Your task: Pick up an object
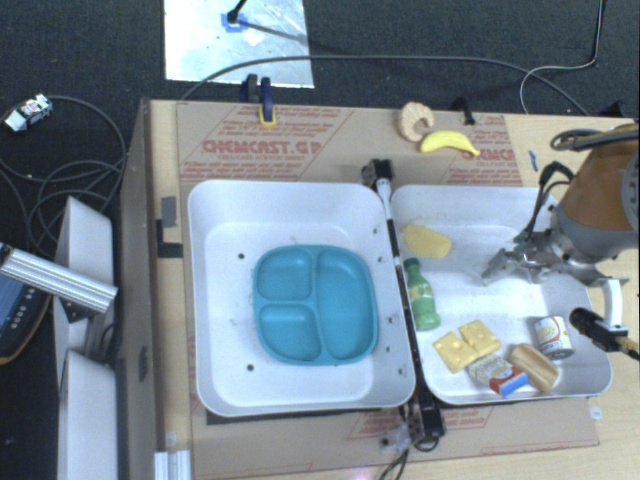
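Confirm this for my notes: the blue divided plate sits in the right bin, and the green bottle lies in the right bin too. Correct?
Not quite. The camera view shows the blue divided plate in the left bin. The green bottle does lie in the right bin.

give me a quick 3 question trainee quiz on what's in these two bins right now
1. True or false: the blue divided plate lies in the left bin.
2. Which item lies closest to the divider between the bins? A) green bottle B) small can C) banana
3. Fill in: the banana lies ____ the bins, on the bench.

Key: 1 true; 2 A; 3 outside
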Tool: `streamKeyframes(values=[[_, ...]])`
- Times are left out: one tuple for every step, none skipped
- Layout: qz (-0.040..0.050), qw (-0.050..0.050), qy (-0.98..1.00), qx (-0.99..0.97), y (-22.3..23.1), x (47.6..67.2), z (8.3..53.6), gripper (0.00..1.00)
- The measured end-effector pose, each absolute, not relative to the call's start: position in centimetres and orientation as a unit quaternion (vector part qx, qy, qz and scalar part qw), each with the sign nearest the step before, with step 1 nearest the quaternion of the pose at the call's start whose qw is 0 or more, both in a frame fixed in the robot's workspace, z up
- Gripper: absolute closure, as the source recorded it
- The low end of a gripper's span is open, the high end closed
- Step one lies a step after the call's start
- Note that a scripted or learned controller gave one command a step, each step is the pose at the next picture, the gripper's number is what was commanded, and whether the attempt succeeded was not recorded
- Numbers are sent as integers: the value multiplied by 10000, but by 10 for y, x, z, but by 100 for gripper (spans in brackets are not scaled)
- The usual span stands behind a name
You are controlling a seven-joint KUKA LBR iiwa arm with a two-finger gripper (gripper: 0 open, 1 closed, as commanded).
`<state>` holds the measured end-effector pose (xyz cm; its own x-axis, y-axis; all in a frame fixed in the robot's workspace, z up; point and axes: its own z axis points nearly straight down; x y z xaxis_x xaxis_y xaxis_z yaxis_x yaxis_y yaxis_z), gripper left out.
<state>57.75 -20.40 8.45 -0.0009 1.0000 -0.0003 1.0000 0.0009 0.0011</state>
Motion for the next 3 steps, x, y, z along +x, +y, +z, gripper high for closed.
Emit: streamKeyframes(values=[[0,9,7072,7070,-207,487,103,0],[2,1,7074,7068,-206,487,87,0],[3,43,7070,7072,-106,546,86,0]])
